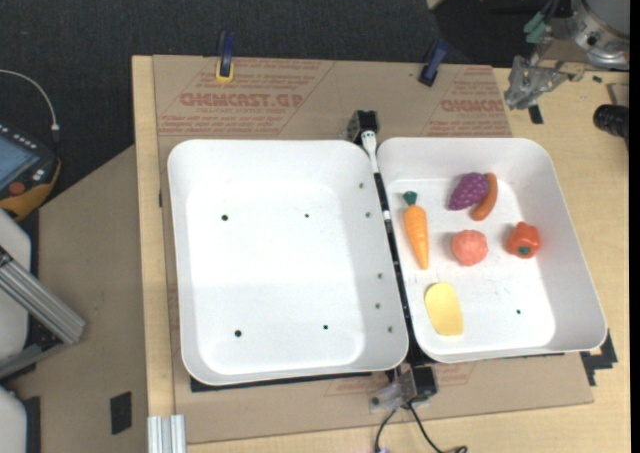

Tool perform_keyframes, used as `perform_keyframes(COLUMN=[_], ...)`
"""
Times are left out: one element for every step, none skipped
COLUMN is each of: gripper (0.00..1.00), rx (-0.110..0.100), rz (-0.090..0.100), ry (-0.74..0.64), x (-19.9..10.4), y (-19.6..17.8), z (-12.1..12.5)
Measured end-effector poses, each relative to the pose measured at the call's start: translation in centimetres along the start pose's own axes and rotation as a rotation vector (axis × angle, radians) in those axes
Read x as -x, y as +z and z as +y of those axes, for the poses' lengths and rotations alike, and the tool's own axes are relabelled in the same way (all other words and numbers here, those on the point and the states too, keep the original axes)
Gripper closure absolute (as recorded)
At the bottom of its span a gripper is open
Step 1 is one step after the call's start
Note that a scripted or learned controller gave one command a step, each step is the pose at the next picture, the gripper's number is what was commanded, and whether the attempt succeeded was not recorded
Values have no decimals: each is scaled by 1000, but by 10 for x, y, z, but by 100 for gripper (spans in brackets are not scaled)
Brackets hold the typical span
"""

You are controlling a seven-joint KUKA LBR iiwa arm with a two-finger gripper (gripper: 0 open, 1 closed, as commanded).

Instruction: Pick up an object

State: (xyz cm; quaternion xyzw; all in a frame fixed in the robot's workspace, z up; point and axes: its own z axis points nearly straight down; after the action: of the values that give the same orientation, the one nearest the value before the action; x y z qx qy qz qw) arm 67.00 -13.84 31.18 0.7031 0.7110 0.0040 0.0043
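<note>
I am hovering my hand (527, 81) beyond the right bin (570, 271) — grip state unclear. Targeting the carrot (416, 233) — light, rigid, slick; grasping across its thick middle.

A brown cardboard sheet (300, 91) printed with red lettering covers the desk (120, 271). Two blue clamps (226, 56) grip its far edge, at eleven and one o'clock. A black clip (362, 126) sits at twelve o'clock, another (415, 383) at six. An aluminium bar (35, 291) lies at eight o'clock.
</note>
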Motion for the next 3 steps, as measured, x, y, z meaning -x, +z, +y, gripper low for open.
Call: perform_keyframes(gripper=[100, 100, 100], rx=[-15, -6, -17], rz=[0, 0, -2], ry=[14, 5, 20], x=[28, -38, 55], y=[20, 1, 31], z=[-39, -14, -55])
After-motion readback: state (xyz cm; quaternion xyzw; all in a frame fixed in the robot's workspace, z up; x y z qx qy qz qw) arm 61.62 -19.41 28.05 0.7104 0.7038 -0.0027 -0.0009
